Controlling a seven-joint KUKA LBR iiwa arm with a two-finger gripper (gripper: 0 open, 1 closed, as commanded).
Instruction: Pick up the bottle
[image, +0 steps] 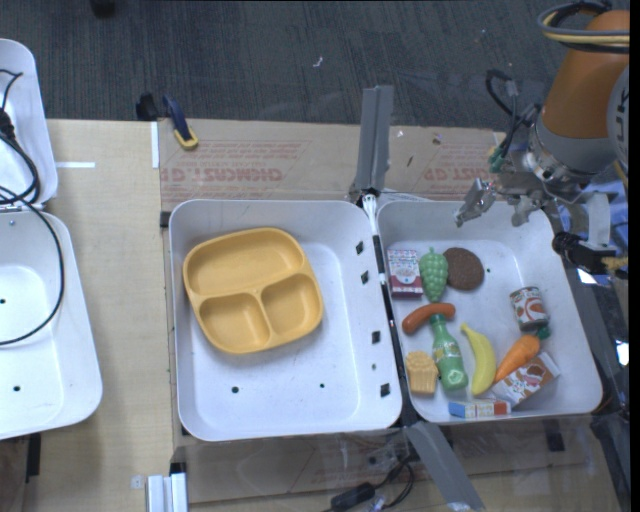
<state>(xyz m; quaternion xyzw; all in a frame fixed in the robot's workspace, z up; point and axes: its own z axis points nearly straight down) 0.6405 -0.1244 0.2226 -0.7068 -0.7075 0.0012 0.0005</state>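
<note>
The bottle (449, 358) is small and green with a pale label. It lies in the right bin (585, 395), near the front, between a yellow banana (481, 357) and a tan waffle piece (421, 372). A red sausage (428, 317) touches its top end. My gripper (497, 208) hangs over the bin's back rim, well behind the bottle and to its right. It is open, with nothing between its fingers.
The right bin also holds a brown disc (463, 267), a green bumpy fruit (433, 275), a red-and-white carton (404, 271), a can (527, 306), a carrot (518, 355) and a box (530, 380). A yellow divided plate (252, 288) lies in the left bin (200, 400).
</note>
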